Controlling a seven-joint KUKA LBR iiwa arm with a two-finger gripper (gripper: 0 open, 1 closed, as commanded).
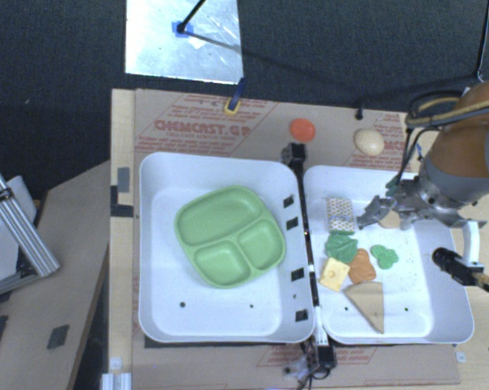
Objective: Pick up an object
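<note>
The right bin (441,320) holds several small items: a grey textured block (340,214), a green leafy piece (342,247), a small green piece (383,255), a yellow cheese-like block (335,274), an orange piece (363,269) and a tan wedge (368,303). My gripper (379,210) hangs low over the bin's upper middle, just right of the grey block, with nothing visibly between its fingers. The arm with its orange band (473,139) comes in from the upper right.
The left bin (159,299) holds a green divided plate (229,235). On the cardboard behind the bins lie an orange ball (302,130) and a beige egg-like object (369,141). A black bar (301,233) runs between the bins.
</note>
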